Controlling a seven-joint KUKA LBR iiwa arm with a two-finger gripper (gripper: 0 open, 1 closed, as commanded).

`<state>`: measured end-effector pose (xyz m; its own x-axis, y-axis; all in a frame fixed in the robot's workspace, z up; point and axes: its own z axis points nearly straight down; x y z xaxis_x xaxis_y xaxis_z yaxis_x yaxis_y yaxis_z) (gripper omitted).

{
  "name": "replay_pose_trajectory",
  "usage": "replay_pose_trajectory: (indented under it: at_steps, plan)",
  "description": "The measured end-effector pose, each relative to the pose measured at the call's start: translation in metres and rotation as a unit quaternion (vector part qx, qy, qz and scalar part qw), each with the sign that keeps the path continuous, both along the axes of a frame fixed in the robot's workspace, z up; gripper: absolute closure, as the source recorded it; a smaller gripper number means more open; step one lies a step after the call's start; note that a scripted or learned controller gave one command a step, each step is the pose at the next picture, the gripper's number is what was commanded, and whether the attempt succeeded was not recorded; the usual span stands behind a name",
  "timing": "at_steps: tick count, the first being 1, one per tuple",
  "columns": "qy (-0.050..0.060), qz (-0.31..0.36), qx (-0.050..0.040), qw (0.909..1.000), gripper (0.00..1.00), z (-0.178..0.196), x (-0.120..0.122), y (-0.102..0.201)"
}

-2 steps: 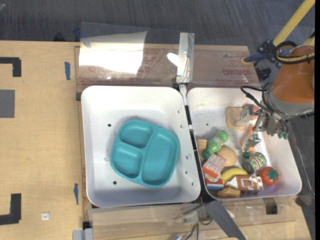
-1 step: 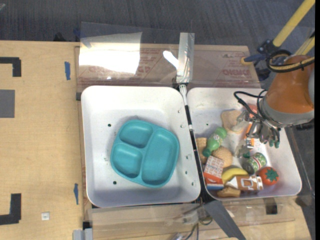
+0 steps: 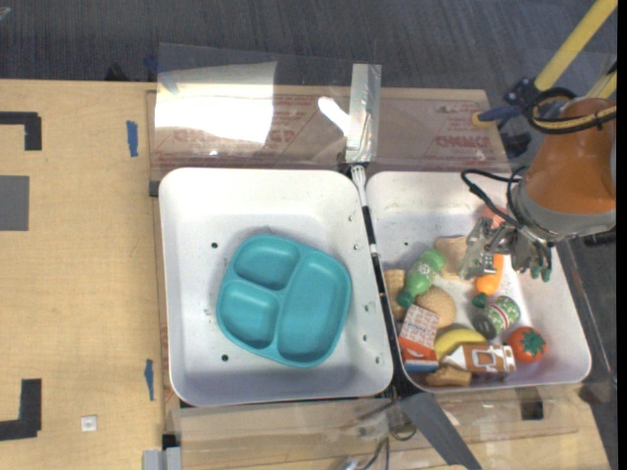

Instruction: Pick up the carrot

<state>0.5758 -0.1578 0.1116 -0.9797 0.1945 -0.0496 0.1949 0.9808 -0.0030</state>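
Over the right shallow white bin (image 3: 392, 209), the grey-and-orange arm's metal gripper (image 3: 502, 253), lowered onto the small orange plastic carrot (image 3: 489, 280) near that bin's right side; whether the fingers are released or clenched, impossible to tell. Just beyond the carrot, toward the near edge, a green-and-white round toy (image 3: 502, 313), a red plastic tomato (image 3: 527, 345), a yellow plastic banana (image 3: 458, 340), and, further left, a green plastic vegetable (image 3: 421, 274). In the left shallow white bin (image 3: 186, 213), a teal three-compartment plastic plate (image 3: 284, 300), lying flat, well apart from the gripper.
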Motion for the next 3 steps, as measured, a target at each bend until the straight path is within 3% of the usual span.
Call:
replay_pose_trajectory:
  at_steps: [1, 2, 3]
  plan:
    - [0.018, 0.124, 0.0035, 0.9921, 1.00, 0.077, 0.026, 0.095]
    - [0.020, 0.122, 0.0033, 0.9923, 0.00, 0.075, 0.025, 0.093]
    - [0.019, -0.002, 0.0057, 0.9998, 0.00, -0.012, 0.014, 0.017]
